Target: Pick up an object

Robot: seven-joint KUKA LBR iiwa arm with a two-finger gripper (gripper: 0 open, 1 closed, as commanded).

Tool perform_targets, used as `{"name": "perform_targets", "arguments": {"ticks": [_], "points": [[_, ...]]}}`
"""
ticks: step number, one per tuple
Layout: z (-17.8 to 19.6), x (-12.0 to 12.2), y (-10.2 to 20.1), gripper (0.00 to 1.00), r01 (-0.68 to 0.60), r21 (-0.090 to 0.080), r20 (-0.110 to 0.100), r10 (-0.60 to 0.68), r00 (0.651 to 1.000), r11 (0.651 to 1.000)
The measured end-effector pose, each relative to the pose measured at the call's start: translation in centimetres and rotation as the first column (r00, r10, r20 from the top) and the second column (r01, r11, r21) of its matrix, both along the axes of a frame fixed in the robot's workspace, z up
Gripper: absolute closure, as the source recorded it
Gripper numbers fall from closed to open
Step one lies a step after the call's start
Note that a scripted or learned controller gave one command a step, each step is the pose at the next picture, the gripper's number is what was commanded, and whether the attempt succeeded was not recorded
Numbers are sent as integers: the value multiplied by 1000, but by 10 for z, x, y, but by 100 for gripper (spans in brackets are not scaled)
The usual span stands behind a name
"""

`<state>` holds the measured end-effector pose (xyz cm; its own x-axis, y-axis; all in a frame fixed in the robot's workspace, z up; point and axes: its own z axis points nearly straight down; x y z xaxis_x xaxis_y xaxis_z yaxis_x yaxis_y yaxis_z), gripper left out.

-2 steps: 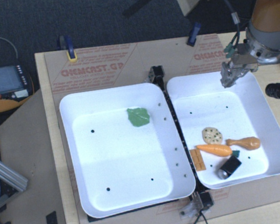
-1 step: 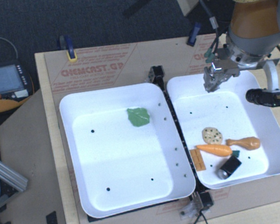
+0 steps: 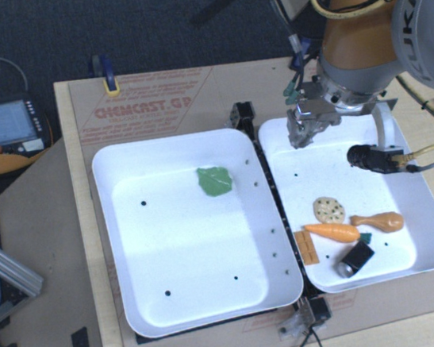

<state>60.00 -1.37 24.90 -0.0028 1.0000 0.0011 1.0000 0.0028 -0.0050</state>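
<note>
My gripper point(image 3: 305, 135) hangs over the far left corner of the right bin point(image 3: 421, 260), well above the objects, with nothing seen between its fingers. In the near part of that bin lie a round speckled cookie point(image 3: 329, 209), an orange carrot point(image 3: 332, 233), a tan wooden-looking piece point(image 3: 379, 222) and a small black and silver object point(image 3: 356, 260). A thin brown strip point(image 3: 307, 247) lies beside the carrot's left end. In the left bin point(image 3: 139, 300) a green leafy piece point(image 3: 216, 181) sits toward the far side.
The bins rest on a brown cardboard sheet point(image 3: 83, 187). A black clamp point(image 3: 241, 114) sits at the far end of the gap between the bins. A black cable fitting point(image 3: 375, 158) juts over the right bin from the arm. A handheld pendant point(image 3: 4, 130) lies at far left.
</note>
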Motion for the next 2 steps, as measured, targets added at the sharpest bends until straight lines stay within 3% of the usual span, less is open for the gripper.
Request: {"name": "perform_targets", "arguments": {"ticks": [2], "points": [[0, -10, 104, 100, -1, 0, 2, 1, 1000, 1000]]}}
